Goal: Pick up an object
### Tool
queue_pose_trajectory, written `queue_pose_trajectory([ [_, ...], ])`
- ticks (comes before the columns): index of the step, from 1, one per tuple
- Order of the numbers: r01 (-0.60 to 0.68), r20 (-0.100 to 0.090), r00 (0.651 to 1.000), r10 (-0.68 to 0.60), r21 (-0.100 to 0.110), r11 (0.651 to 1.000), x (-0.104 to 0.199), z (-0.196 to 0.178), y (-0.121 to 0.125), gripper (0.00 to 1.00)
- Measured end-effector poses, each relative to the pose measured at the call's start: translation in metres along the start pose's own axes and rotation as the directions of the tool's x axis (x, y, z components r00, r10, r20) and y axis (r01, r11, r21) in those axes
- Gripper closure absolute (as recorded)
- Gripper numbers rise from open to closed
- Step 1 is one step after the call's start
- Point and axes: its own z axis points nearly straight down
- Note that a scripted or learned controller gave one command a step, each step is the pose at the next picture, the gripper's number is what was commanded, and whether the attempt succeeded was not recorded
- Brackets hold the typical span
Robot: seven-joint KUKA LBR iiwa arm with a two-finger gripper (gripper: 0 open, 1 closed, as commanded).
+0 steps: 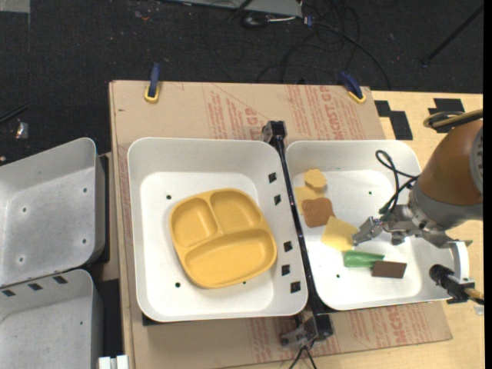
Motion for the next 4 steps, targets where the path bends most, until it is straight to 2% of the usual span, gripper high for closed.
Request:
queue_pose_trajectory([
  [1,0.0,0.001,1.0,0.0,-0.002,1.0,0.0,-0.011,0.001,1.0],
  [2,0.004,0.002,1.0,-0.004,-0.006,1.0,0.008,-0.058,-0.001,1.0],
  [4,0.004,0.003,1.0,-0.004,-0.008,1.0,-0.003,-0.163,0.001,1.0],
])
